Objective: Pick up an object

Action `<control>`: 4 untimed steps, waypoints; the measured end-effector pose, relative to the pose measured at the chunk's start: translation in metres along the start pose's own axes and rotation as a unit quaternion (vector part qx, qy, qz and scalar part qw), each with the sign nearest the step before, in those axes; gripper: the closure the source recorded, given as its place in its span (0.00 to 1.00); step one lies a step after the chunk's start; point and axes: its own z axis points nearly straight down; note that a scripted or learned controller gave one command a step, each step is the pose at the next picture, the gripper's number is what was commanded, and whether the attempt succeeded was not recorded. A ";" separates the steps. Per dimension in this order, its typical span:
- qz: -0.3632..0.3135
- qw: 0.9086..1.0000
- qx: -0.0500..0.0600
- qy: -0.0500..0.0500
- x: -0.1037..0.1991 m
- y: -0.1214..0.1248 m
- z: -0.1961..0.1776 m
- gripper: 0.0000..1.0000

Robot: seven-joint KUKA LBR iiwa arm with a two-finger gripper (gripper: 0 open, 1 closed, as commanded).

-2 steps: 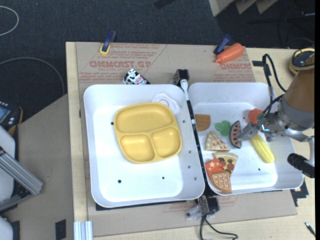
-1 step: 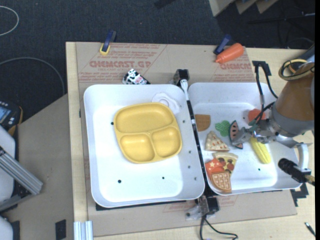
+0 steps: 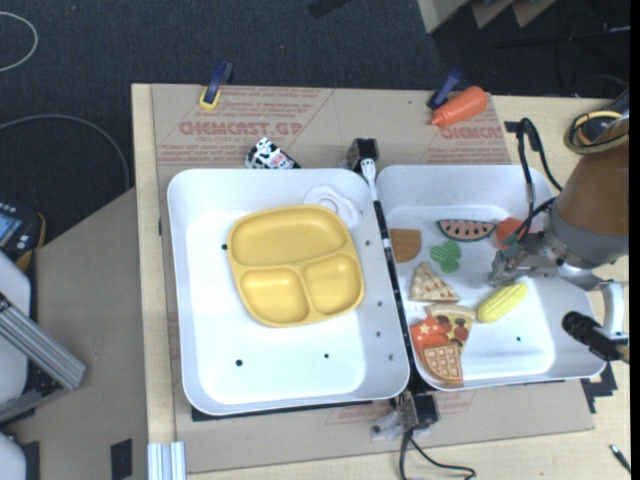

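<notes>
Gripper (image 3: pixel 505 263): low in the right bin (image 3: pixel 530 360), at the bin's three o'clock side, arm reaching in from the right. From where I stand, whether it is released or clenched cannot be told; nothing is visibly held in it.

Likely target, by my judgement: toy corn cob (image 3: pixel 502 302), yellow, short, lying at a slant, just below the gripper at its six o'clock, apparently apart from it. To do this step well, the gripper should settle squarely over the cob's middle and close across its narrow width, not along its length, since the rounded sides look apt to roll or squirt out.

Neighbours, right bin:
- Waffle wedge (image 3: pixel 431 285), tan, at the cob's nine o'clock, near.
- Pizza slice (image 3: pixel 443 341), red and tan, at the cob's seven o'clock.
- Green leafy piece (image 3: pixel 446 256), above the waffle.
- Watermelon slice (image 3: pixel 466 230), at the bin's twelve o'clock.
- Brown round cookie (image 3: pixel 404 243), by the left wall.
- Red piece (image 3: pixel 510 230), just above the gripper, partly hidden.

Left bin (image 3: pixel 200 318): yellow divided plate (image 3: pixel 295 264), centred.
</notes>
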 end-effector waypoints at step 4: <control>-0.004 1.000 0.010 0.006 0.095 0.015 -0.112 1.00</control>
